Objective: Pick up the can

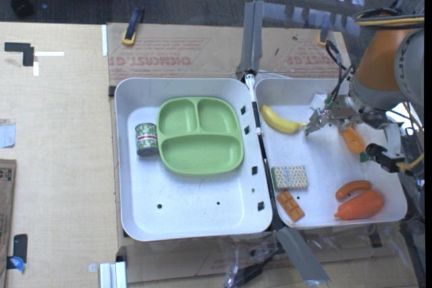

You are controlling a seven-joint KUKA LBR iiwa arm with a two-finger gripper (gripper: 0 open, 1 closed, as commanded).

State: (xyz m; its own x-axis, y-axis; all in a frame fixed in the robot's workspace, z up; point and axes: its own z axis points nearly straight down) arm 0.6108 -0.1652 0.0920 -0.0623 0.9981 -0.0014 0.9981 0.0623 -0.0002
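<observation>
**Can lay beside the plate, hand over the other bin**

The can (pixel 146 139) was small and squat, with a pale silvery top and a label banded in green, with touches of red and white. It stood in the left bin (pixel 135 206), just off the left edge of the green plate (pixel 200 135), close enough that the two seemed to touch. The plate, a three-part divided one, sat in the upper middle of that bin, with bare white floor below it.

The hand (pixel 316 123) was well to the right of the plate, across the divider, low in the right bin (pixel 324 165). Its fingers pointed left toward a banana (pixel 279 121) that lay just right of the divider; I could not tell whether they were spread or closed, and nothing was seen held between them.

Further right of the plate lay a patterned sponge (pixel 290 177), an orange block (pixel 291 206) below it, a sausage (pixel 352 188), a carrot (pixel 360 206), and another small orange piece (pixel 352 139) near the arm (pixel 381 64).
</observation>
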